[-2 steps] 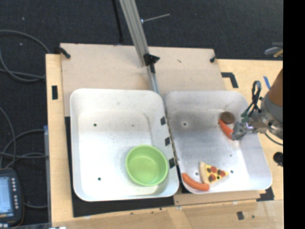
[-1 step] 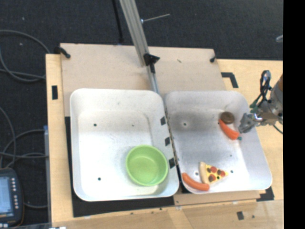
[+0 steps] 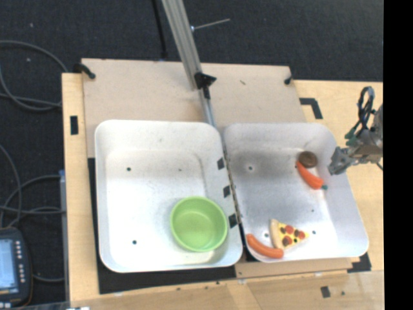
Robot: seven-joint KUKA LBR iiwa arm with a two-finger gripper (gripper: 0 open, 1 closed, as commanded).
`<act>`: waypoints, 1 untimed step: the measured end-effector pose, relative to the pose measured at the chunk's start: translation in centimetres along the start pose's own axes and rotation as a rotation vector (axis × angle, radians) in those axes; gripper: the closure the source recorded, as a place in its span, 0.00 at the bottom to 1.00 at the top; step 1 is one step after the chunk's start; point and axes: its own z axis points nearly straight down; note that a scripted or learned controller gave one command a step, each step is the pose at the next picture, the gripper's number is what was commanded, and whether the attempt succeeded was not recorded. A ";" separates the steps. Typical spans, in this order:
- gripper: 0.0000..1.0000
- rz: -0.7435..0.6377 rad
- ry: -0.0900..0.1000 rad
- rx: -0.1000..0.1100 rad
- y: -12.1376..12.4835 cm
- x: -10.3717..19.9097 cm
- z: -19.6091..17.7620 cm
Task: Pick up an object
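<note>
Two shallow white bins sit side by side on the wooden surface (image 3: 161, 89). We note the left bin (image 3: 122, 147) holds a green bowl (image 3: 199, 223), upright, near its front right corner. We find four small things in the right bin (image 3: 271, 147): an orange carrot-like piece (image 3: 310, 175) lying at a slant by the right wall, a brown round piece (image 3: 308, 159) touching its upper end, a toy pizza slice (image 3: 286, 234) near the front edge, and an orange sausage-like piece (image 3: 264, 247) just beside the slice, along the front rim. We see the claw (image 3: 340, 161) at the right wall of the right bin, just beside the carrot-like piece and apart from it; nothing shows between its fingers, and we cannot tell whether they stand wide or narrow. A grey metal post (image 3: 184, 37) rises at a slant from behind the bins. Dark cables (image 3: 19, 70) trail on the floor at left, and a small screen device (image 3: 10, 267) sits at the lower left
</note>
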 end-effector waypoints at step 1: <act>1.00 -0.001 0.001 0.003 0.4 4.3 0.6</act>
